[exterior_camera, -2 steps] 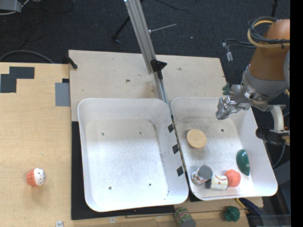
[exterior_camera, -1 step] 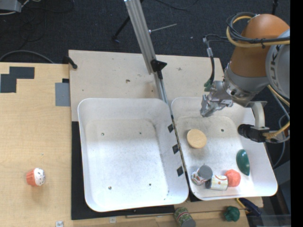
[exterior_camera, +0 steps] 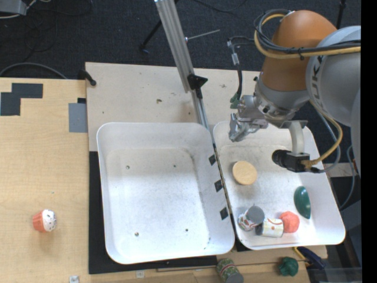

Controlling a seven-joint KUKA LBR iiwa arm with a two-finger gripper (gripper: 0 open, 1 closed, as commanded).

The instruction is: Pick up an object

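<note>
The grey arm (exterior_camera: 330, 69) reaches in from the right, its orange band above the wrist, and the pincer (exterior_camera: 238, 130) hangs over the far left corner of the right bin (exterior_camera: 330, 232). Whether the pincer is open or closed cannot be told from this slant, and nothing can be seen held in it.

The nearest object is a round tan disc (exterior_camera: 244, 173) lying flat on the bin floor, nearer the camera than the pincer and slightly to its right, apart from it. Along the near edge of the same bin sits a cluster of 3 things touching or almost touching: a small grey cup (exterior_camera: 255, 215), a white cylinder (exterior_camera: 272, 227) (tipped on its side) and a red-orange ball (exterior_camera: 290, 221). A dark green oval piece (exterior_camera: 302, 201) lies just beyond the ball, toward the right wall.

The left bin (exterior_camera: 112, 135) stands beside it, the 2 joined by black clips. On the wooden worktop (exterior_camera: 35, 158) far left rests a small orange-and-white object (exterior_camera: 45, 221).
</note>
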